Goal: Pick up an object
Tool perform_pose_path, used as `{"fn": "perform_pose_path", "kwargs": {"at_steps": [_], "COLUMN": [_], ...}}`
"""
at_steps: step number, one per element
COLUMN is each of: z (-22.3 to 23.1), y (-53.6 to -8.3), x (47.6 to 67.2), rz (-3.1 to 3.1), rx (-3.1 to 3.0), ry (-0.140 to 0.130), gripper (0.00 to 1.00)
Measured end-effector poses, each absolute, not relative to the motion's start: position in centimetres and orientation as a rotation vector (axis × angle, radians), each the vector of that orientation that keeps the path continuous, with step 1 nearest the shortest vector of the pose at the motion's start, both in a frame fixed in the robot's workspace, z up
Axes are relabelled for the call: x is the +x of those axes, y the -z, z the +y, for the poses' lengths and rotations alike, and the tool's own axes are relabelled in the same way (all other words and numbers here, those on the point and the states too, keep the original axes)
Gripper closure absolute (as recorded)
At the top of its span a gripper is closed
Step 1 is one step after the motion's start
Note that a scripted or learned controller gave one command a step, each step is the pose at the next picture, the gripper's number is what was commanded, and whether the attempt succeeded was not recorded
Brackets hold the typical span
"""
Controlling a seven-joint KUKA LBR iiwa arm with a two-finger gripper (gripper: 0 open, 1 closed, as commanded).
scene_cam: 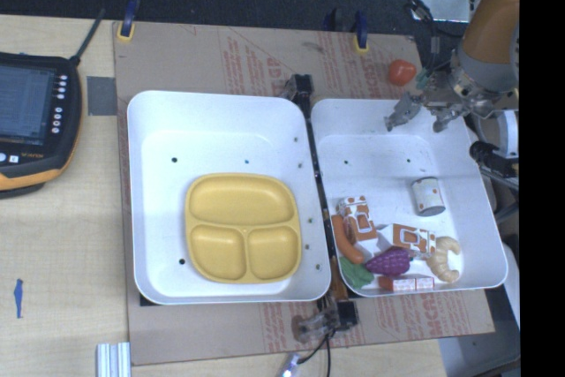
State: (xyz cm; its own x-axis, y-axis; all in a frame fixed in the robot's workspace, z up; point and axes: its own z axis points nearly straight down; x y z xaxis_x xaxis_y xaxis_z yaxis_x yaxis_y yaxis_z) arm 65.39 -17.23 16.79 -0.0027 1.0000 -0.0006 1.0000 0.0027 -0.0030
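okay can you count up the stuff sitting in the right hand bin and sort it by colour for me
Items in the right bin, as far as the view lets me tell:
Grey: 1, the small can
Orange and white: 2, the boxes
Orange: 1, the carrot
Purple: 1, the grapes
Green: 1, the leafy piece
Tan: 1, the croissant
Pink and white: 1, the small packet
Total: 8

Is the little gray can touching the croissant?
Apart. The camera view shows bare white bin floor between the can and the croissant.
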Motion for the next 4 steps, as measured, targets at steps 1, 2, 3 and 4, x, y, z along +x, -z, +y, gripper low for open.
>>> {"fn": "perform_pose_path", "kwargs": {"at_steps": [1,2,3,4], "z": [-21.3,-19.0,-20.0,-20.6], "y": [-15.7,-16.6,-21.4,-14.8], "x": [59.0,56.6,53.3,55.5], "rz": [-2.225,-2.225,-2.224,-2.226], "rx": [-2.215,-2.214,-2.217,-2.213], "ry": [-0.006,-0.005,-0.003,-0.006], "gripper": [0.00,0.00,0.00,0.00]}}
